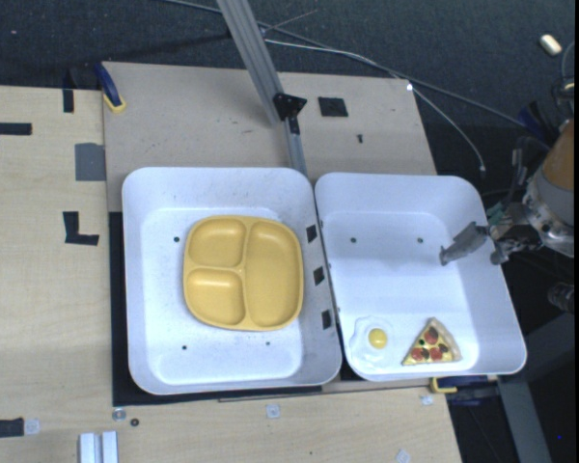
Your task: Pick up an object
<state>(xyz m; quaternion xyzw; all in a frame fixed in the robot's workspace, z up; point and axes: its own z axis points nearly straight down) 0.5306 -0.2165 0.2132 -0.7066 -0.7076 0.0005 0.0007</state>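
Two white bins sit side by side on the pale wooden surface (39,287). In the left bin (140,258) lies one yellow divided plate (243,273), flat on the floor near the middle, with three compartments: one long one on its right side, two smaller ones stacked on its left. Over in the right bin (396,210) there are two small toy foods down at the near edge, just beside each other but apart: one fried egg (372,340), white with a yellow yolk, and one pizza slice (432,344). The slice lies flat, its long axis tilted, tip pointing up and slightly right toward the far side, crust along the near edge. The gripper (478,241) hangs over the right bin's right rim, well above the egg and the slice in the view. One grey finger reaches left into the bin; whether the fingers are open or closed, I cannot tell. Nothing shows between them.
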